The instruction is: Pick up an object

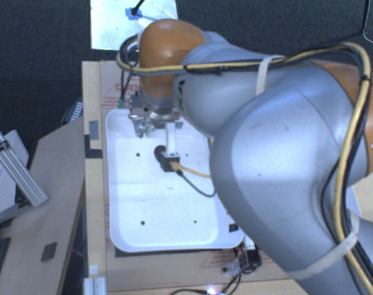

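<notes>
My gripper hangs low over the far part of the left white bin, below the orange band of the wrist. A small black piece sits at its lower end, close to the bin floor. A yellow and black cable trails from that piece toward the arm. Whether the black piece belongs to the gripper or is a loose object is unclear. The grey arm hides the right side of the bench.
The left bin's floor shows a few small dark dots. A shiny sheet lies beyond the bench's far edge. An aluminium rail slants at the left. Wires lie at the bin's near right corner.
</notes>
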Tool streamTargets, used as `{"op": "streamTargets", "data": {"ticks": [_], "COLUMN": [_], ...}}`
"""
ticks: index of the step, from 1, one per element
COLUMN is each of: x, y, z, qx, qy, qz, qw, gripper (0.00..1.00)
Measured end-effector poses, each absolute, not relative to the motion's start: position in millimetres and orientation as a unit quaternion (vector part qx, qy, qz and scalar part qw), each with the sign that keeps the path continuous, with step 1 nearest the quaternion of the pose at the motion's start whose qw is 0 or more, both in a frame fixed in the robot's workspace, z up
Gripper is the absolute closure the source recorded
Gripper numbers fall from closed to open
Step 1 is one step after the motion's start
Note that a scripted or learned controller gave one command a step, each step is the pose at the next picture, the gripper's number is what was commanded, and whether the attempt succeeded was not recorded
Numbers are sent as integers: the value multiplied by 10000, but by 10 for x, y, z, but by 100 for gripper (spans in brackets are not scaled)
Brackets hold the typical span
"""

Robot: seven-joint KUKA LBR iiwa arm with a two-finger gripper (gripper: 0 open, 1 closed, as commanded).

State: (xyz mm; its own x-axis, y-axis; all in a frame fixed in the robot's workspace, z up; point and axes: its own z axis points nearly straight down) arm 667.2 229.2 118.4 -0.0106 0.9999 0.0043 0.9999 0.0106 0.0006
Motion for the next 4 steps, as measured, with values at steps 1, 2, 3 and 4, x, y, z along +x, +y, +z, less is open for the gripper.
{"op": "streamTargets", "data": {"ticks": [1, 2, 3, 4], "x": [6573, 5783, 6692, 6545], "y": [2359, 2072, 2355, 1945], "z": [3009, 1819, 2296, 1630], "qx": [-7046, -7073, -7053, -7078], "qy": [-7095, -7069, -7089, -7065], "qz": [-92, 70, -54, 27], "qw": [-39, 40, -29, 11], "gripper": [100, 100, 100, 100]}}
